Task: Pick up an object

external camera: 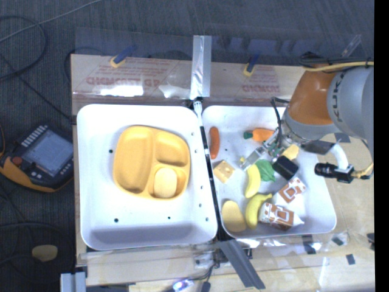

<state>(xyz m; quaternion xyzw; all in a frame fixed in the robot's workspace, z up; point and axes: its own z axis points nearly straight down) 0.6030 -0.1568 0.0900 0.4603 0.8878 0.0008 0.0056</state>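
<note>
My gripper (pixel 261 154) hangs low in the right bin (pixel 322 221), near its middle, with the grey arm and its orange band reaching in from the right. Just under and beside it lie a green leafy toy (pixel 265 171) and a yellow banana (pixel 251 181). An orange carrot (pixel 263 134) lies just behind it. A red-orange sausage (pixel 214 142) lies by the bin's left wall, with a cheese-coloured cracker (pixel 223 172) below it. Nothing shows as held.
A second banana (pixel 256 207), a yellow rounded piece (pixel 233 216) and two brown-and-white cartons (pixel 292 191) (pixel 278 216) crowd the right bin's front. The left bin (pixel 97 224) holds a yellow divided plate (pixel 143 157) with a pale round piece (pixel 165 182) in it.
</note>
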